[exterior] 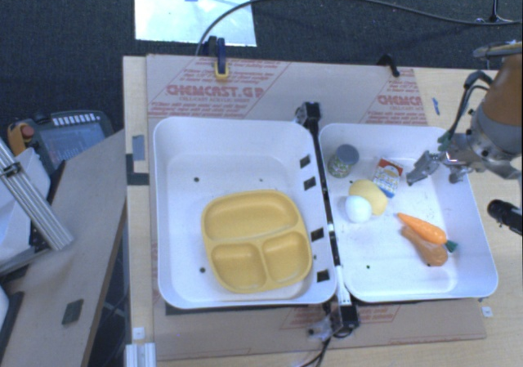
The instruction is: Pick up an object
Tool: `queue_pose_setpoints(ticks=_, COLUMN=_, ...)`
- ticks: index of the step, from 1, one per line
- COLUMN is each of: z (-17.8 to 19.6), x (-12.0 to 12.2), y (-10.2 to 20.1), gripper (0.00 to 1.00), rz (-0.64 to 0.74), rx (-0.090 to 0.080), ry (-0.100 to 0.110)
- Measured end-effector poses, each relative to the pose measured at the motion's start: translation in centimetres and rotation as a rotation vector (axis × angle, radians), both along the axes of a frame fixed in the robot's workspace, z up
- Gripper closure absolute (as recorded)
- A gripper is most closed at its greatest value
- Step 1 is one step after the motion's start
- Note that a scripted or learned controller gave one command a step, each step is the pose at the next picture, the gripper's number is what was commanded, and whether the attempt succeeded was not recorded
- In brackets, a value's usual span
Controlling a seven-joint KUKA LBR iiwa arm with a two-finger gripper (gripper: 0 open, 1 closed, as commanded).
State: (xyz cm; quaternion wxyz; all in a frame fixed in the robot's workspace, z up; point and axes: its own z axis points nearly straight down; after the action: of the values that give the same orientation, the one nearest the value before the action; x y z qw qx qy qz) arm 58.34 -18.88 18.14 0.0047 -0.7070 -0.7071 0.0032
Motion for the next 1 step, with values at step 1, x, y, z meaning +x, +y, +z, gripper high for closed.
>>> queue_pose_setpoints(ticks=1, z=0.75, x=0.32, y=0.04, gripper=0.00, rz=0.003, rx=-0.003, ry=-0.013)
